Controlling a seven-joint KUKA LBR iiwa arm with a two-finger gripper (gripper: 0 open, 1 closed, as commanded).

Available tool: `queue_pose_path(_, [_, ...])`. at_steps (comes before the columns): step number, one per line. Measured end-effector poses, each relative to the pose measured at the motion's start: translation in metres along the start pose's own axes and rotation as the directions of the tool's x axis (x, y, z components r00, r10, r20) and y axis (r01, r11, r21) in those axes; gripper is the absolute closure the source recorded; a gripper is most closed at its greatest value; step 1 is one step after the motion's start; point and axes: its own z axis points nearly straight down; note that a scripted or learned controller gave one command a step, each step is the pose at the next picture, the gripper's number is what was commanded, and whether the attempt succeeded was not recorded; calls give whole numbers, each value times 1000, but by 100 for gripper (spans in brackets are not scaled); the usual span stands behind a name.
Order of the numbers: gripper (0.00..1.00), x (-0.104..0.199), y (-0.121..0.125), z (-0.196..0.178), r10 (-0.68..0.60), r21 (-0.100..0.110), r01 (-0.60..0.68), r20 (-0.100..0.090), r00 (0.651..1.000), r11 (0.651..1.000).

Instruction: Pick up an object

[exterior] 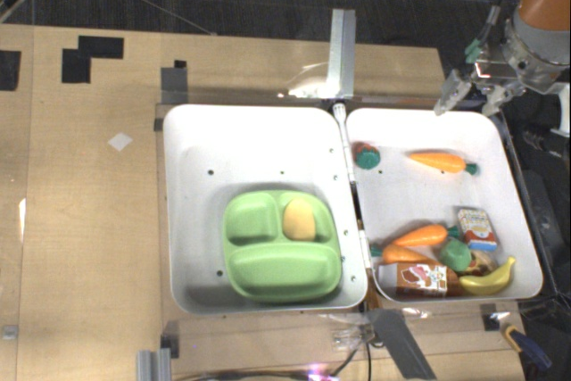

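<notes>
my gripper fingers apart, holding nothing, over right bin far corner | right bin: two carrots, banana, cartons | left bin: green tray; yellow piece in tray's compartment

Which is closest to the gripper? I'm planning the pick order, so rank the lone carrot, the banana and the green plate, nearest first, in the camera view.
From the gripper, above the right bin's far right corner:
1. Lone carrot, far part of the right bin.
2. Banana, near right corner of the right bin.
3. Green plate, in the left bin.
</notes>
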Motion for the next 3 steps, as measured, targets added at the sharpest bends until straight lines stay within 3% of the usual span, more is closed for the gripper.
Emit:
queue_pose_path(1, [0, 9, 30, 185, 21, -3, -21, 1, 1000, 1000])
queue_pose_path(2, [0, -13, -10, 195, 65, -6, -65, 1, 998, 998])
queue_pose_path(3, [0, -58, -16, 195, 135, -6, -135, -9, 991, 991])
